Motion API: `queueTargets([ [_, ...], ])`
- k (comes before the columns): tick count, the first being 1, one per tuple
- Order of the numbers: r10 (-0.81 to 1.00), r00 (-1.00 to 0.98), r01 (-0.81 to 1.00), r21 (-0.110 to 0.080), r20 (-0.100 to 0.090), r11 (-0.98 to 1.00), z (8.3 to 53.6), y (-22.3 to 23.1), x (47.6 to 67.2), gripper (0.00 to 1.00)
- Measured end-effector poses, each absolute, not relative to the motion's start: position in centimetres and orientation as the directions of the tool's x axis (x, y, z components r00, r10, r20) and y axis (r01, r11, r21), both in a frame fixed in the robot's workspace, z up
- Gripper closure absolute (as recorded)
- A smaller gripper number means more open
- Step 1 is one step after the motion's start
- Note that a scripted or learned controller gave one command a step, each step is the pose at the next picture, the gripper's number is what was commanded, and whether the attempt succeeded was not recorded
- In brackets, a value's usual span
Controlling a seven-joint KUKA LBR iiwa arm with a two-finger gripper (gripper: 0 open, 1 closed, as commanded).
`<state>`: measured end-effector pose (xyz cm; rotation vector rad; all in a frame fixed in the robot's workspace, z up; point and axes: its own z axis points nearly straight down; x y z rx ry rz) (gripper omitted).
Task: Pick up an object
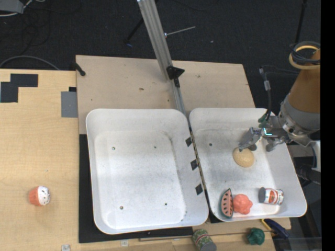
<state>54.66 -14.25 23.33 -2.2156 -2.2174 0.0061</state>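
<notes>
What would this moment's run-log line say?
arm: over right bin | gripper: just above tan lump | grasp: none seen | left bin: no objects

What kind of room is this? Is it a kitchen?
Probably a robot lab, not a kitchen. A robot arm reaches over two white bins on a bench, toy food like a watermelon slice lies in one, and cables run across a dark floor.

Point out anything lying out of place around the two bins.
Three things lie outside the bins: a small orange-and-white ball far left on the wooden bench, plus a dark green can-like object and a green lump below the right bin, where the other objects sit.
</notes>
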Motion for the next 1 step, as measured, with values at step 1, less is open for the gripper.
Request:
queueTargets([
  [1,1.0,0.0,1.0,-0.003,0.001,0.0,23.57,-14.35,54.73,0.0],
])
